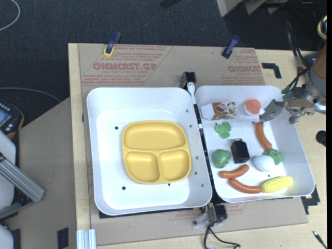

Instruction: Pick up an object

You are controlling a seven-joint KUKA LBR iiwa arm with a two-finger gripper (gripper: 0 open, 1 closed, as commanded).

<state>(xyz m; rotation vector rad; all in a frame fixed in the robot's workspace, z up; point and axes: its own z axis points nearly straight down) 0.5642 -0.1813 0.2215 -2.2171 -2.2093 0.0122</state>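
Two shallow white bins sit side by side on a table [78, 139] covered with brown board. The left bin [104, 180] holds a yellow divided tray [155, 151]. The right bin [301, 160] holds a scatter of toy food: a printed packet [224, 109], a round orange-red piece [252, 106], a small green leafy piece [223, 129], a black block [239, 150], a green pepper-like piece [221, 157], a white egg shape [262, 163], two orange sausages low down [238, 179], a yellow corn cob [277, 183], and one orange sausage [263, 134] lying nearly upright in the frame. The arm reaches in from the right, and its pincer [284, 111] hangs above the bin's upper right part, fingers spread apart and grasping nothing. The nearest pickable thing looks to be that upright sausage, just down and to the left of the pincer, its long axis running from upper left to lower right. The round orange-red piece lies about as close, directly to the pincer's left.
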